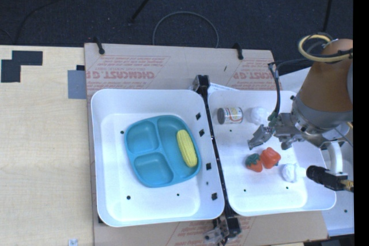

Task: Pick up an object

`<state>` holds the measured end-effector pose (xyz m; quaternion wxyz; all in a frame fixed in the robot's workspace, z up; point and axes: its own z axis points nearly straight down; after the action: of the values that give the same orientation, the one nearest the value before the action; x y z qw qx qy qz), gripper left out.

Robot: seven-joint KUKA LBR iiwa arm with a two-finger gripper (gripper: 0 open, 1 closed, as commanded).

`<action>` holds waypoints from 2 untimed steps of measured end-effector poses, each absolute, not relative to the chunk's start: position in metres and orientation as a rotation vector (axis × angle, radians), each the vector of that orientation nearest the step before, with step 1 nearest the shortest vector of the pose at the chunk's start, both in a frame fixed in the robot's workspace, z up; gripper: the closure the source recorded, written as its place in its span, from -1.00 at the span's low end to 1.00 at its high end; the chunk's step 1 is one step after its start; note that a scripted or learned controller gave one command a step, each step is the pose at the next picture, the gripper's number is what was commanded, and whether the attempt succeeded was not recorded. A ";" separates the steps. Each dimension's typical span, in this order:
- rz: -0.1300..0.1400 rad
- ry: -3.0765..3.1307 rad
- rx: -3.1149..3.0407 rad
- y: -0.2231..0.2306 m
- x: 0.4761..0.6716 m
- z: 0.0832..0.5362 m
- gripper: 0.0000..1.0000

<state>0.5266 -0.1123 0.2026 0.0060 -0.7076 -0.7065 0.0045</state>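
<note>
**Ana:** While the arm hangs over the bench, let's sweep across. Left bin (109, 124) first: a blue tray (151, 165) with three compartments, and a yellow corn cob (186, 147) lying in the right-hand one.

**Ben:** Right bin (311, 200) now. A small can (232, 115) on its side near the top, something pale and blurry beside it, a red pepper (263, 159) in the middle, and a white lump (288, 170) just beside that.

**Ana:** And the gripper (266, 136)?

**Ben:** Right above the pepper, fingers spread apart, nothing between them. One dark finger (258, 139) slants toward the pepper's green end.

**Ana:** So the pepper looks like the target, I'd say. How to do it well?

**Ben:** My view: centre over the red body, not the stalk end, come straight down so the fingers straddle it, and avoid nudging that white lump. Rounded thing, could squirt sideways if pinched off-centre.
</note>
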 end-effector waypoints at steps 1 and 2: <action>0.002 -2.221 -2.220 -0.113 0.529 0.209 -1.00; 0.006 -2.217 -2.216 -0.103 0.534 0.152 -1.00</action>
<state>0.5341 -0.1033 0.1523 0.0035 -0.7070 -0.7072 0.0020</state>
